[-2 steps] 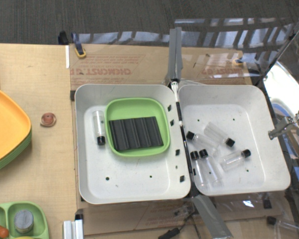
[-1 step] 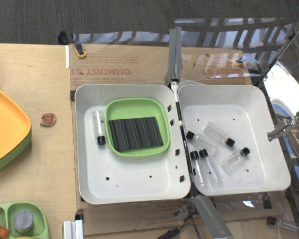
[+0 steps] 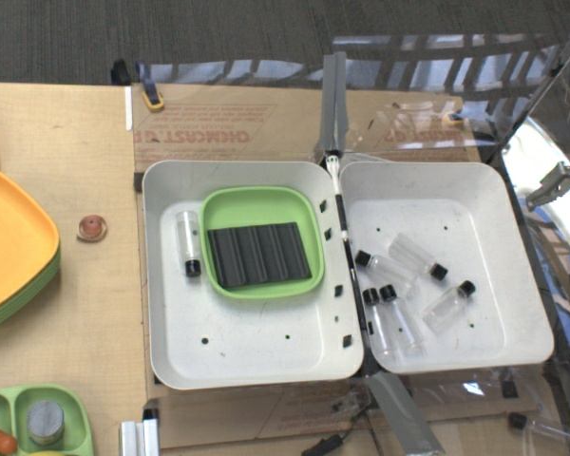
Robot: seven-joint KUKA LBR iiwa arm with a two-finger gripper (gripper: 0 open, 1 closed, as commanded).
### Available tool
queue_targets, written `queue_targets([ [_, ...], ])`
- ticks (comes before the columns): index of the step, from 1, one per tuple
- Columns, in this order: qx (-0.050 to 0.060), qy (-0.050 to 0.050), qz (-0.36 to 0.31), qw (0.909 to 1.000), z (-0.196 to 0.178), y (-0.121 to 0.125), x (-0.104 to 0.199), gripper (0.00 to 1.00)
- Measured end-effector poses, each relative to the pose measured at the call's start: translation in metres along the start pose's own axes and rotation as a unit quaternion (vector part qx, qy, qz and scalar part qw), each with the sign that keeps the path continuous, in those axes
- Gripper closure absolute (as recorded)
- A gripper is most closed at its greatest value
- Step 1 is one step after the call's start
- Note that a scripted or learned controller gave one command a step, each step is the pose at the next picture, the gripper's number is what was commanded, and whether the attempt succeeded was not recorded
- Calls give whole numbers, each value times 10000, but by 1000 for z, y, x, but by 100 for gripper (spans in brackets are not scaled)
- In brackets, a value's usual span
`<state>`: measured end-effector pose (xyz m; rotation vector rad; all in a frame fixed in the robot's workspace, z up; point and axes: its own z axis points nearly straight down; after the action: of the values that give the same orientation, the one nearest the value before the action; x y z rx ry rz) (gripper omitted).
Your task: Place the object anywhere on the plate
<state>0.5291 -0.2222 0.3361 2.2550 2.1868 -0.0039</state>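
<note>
ok so the green plate (image 3: pixel 218 212) sits in the left bin (image 3: pixel 247 354), with a dark ribbed slab (image 3: pixel 261 255) covering most of its middle. nothing else is on it yet, so the placing step isn't done.

my guess is the object is one of the clear vials with black caps. one vial (image 3: pixel 187 240) lies in the left bin just beside the plate's left rim, cap pointing toward the near side. the rest, a loose cluster of vials (image 3: pixel 408 288), are in the right bin (image 3: pixel 484 207), some touching or crossing each other. honestly can't tell if the tool is spread or pressed together, so i'm not assuming it's holding anything.

tips for doing this well:
- i'd go for the lone vial by the plate, since it has nothing tangled with it
- grab across the body, not along it, because these are round and will probably roll or squirt out
- clear plastic is likely slippery, so close on the middle
- lift clear of the plate's raised rim and set it down low on the ribbed slab; the grooves may stop it rolling
</note>
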Motion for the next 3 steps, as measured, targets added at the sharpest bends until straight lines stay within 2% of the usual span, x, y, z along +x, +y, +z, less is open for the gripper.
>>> queue_targets([
  [1,11,4,44,10000,42,21,6,0],
  [2,6,2,485,9988,60,40,9,0],
  [3,14,7,894,9960,82,45,10,0],
])
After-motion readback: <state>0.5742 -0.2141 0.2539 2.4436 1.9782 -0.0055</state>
